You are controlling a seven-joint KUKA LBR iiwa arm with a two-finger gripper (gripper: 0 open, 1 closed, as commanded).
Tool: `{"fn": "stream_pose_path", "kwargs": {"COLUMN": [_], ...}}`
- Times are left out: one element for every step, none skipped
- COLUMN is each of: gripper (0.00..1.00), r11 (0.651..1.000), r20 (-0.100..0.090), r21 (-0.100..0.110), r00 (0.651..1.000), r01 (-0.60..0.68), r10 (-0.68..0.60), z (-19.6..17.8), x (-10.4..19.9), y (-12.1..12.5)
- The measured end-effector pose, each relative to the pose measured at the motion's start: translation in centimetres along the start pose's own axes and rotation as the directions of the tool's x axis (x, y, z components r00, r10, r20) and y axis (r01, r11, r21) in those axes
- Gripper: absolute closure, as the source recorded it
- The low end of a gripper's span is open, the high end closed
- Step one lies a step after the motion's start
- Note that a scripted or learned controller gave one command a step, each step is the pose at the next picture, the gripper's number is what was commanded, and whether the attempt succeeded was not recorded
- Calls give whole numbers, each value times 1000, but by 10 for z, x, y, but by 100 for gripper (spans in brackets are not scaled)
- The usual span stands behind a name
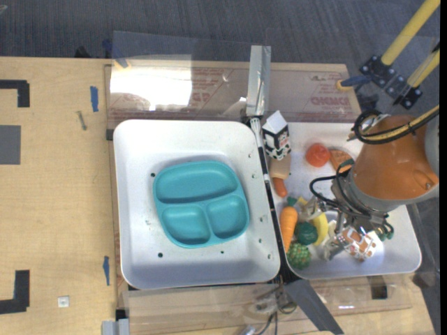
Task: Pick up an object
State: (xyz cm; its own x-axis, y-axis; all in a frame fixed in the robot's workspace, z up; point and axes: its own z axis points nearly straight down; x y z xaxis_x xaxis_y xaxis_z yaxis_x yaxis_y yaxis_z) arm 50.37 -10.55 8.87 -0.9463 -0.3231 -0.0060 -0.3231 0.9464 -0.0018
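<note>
My gripper (340,237) is low in the right bin (401,257), under the orange wrist band, among a pile of toy food. Around it lie an orange carrot (288,225), a green broccoli piece (306,232), a yellow piece (320,227), a dark green berry-like piece (299,256) and a white and orange patterned item (362,244). Farther back sit a red tomato (318,155) and a small milk carton (276,135). How the fingers stand is hidden by the wrist.
The left bin (133,208) holds a teal divided plate (201,202). A metal divider post (258,82) stands between the bins at the back. Yellow cabled struts (412,26) cross the top right corner.
</note>
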Motion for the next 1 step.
{"fn": "stream_pose_path", "kwargs": {"gripper": [100], "r11": [1000], "r20": [4], "r21": [2], "r00": [1000], "r01": [3], "r10": [-3], "z": [-11], "x": [-2], "y": [1]}}
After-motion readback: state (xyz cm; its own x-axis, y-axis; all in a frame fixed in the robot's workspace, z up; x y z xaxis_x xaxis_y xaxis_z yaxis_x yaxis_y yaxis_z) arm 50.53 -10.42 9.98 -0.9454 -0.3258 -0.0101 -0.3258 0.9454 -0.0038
